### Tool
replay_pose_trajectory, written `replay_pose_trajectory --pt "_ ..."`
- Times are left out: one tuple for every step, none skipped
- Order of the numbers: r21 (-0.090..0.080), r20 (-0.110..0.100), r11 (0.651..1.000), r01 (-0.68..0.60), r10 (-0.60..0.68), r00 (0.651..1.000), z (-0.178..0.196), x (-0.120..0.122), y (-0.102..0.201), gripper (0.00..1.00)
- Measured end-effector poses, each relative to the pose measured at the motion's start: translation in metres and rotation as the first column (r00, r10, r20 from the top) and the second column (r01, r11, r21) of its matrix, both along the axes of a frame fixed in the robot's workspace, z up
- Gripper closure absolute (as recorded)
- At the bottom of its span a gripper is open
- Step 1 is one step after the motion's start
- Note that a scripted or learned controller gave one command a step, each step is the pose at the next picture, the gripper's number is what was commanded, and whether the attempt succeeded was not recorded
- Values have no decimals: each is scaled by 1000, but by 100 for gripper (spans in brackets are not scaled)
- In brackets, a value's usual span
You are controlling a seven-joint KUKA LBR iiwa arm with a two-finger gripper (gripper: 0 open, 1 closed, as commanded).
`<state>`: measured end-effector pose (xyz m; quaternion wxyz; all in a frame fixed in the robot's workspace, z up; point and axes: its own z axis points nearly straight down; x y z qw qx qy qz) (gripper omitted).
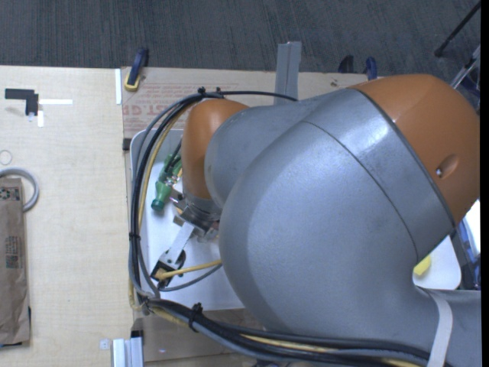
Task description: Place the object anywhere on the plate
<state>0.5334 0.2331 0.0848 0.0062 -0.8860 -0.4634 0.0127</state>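
From my remote station, the grey arm (344, 228) takes most of the view, and its body covers a big part of both bins. Past the pincer (189, 209), on the side away from the arm, the pale wooden surface (69, 205) goes on up to the edge of the view.

The pincer hangs below the orange band (200, 140), over the white bin (157, 232), close to the bin wall that faces the open surface. I cannot tell if the pincer is spread or pressed together, because the wrist hides its tip from this camera.

Behind the pincer, towards the top of the view, a cardboard sheet (172, 98) with red print lies flat. Far from the pincer, at the edge of the surface, I see a brown paper bag (11, 270). Black cables (141, 205) make a loop around the pincer along the bin wall.

The green object (161, 193) lies in this same bin, just beside the pincer on the side of the open surface. Whether they touch, I cannot tell.

A small yellow piece (422, 264) sits on the white of the second bin (449, 277), well apart from the pincer, on the other side of the arm. A blue clamp (137, 66) stands at the corner of the cardboard sheet.
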Motion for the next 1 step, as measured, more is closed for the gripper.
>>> replay_pose_trajectory --pt "-5 22 909 418 -418 908 58 26 -54 100"
